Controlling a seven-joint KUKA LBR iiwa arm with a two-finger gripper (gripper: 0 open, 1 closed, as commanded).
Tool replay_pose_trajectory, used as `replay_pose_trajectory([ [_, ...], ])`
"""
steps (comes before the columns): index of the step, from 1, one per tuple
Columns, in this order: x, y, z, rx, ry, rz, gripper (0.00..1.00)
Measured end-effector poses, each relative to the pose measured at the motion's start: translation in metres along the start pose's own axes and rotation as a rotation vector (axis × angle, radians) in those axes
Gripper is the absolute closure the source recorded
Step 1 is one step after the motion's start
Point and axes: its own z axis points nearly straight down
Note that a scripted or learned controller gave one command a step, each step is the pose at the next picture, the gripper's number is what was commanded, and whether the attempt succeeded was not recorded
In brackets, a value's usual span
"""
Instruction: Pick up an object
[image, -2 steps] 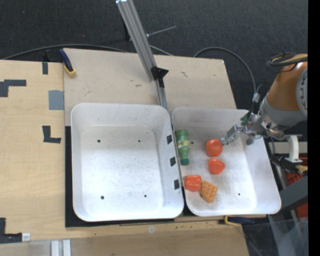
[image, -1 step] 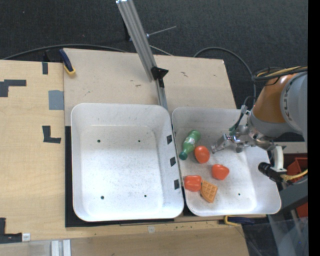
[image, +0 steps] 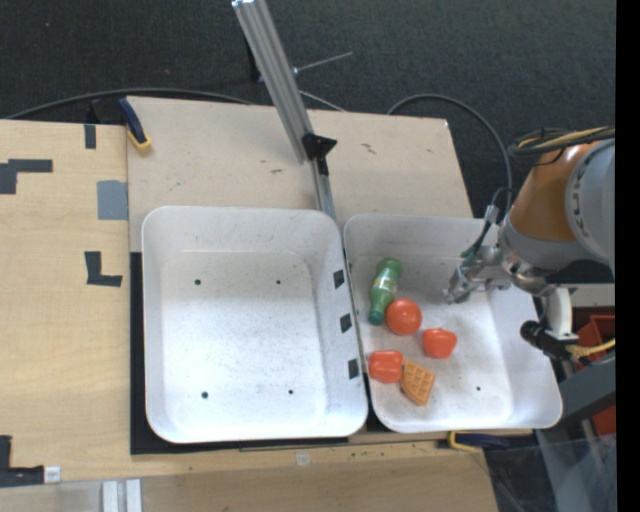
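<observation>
Bench (image: 230, 150): pale wood, with grey and dark tape marks at its left part and a yellow-and-blue clamp (image: 134, 125) at the upper left, likely holding the board in place.

Left bin (image: 160, 330): white, shallow, speckled, with a few dark dots on its floor.

Metal pole (image: 285, 85): slants down from the top of the view to the seam between the two bins; probably a fixed support.

Right bin (image: 520, 400): white, touching the left bin along one wall. It holds all the candidates for the pick, gathered in its left half:
- green bottle (image: 383, 290), lying on its side near the dividing wall;
- red ball (image: 404, 317), just beside the bottle's lower end;
- red pepper-like piece (image: 439, 343), a little to the right;
- orange-red piece (image: 385, 366), near the wall;
- waffle-like wedge (image: 417, 382), touching or nearly touching the orange-red piece.

Tool (image: 458, 291): low over the right bin, right of the bottle and ball, apart from every item. Whether it is apart or together cannot be told here; nothing is seen held. Its position suggests an approach toward the cluster.

Arm (image: 560, 215): grey and orange, reaching in from the right.
</observation>
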Motion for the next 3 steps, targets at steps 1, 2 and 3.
replay_pose_trajectory([
  [1, -0.002, -0.004, -0.044, -0.006, -0.001, 0.002, 1.00],
  [2, -0.002, -0.004, -0.097, -0.007, -0.001, 0.001, 1.00],
  [3, 0.054, -0.017, -0.110, -0.002, 0.003, -0.004, 1.00],
])
